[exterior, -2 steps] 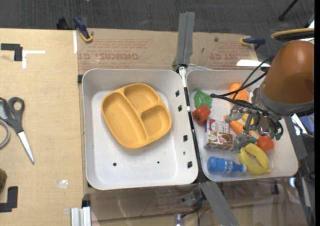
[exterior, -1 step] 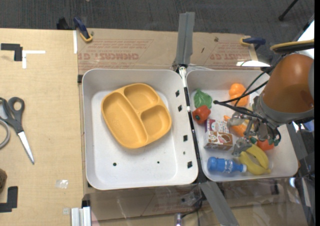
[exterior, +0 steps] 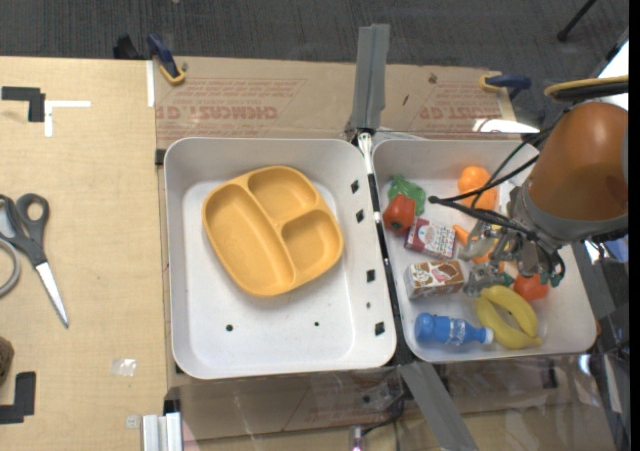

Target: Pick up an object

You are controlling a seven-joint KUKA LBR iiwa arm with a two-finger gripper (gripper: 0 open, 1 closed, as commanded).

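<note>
From my seat, the far left of the tabletop [exterior: 80,239] carries a pair of scissors [exterior: 38,249] with grey handles, well apart from anything I need. The left bin [exterior: 180,269] holds a yellow divided plate [exterior: 272,229], three compartments, smooth moulded plastic, rounded corners; stiff and light, but wide and shallow, so I judge it a poor fit for a two-finger pinch except at the rim.

The right bin [exterior: 570,329] is where the pickable things lie. Along its left side sits a red and green toy vegetable [exterior: 402,203], glossy and rounded, likely to slip. Below it are two small printed cartons: a red-and-white one [exterior: 433,237] and a brown one [exterior: 437,278], both boxy with flat faces, light, and probably a little crushable; their parallel sides look to me like the easiest hold. Near the bin's front edge lies a blue bottle [exterior: 452,331] on its side, smooth and cylindrical, apt to roll. Just right of it is a yellow banana [exterior: 508,315], curved toy plastic, best taken across its middle. An orange fruit [exterior: 474,181] sits toward the back.

The hand [exterior: 512,255] hangs over the clutter between the brown carton and a red-orange piece [exterior: 532,287], under the orange-banded wrist. Cables and metalwork muddle it, so I cannot tell its state or whether it grips anything.
</note>
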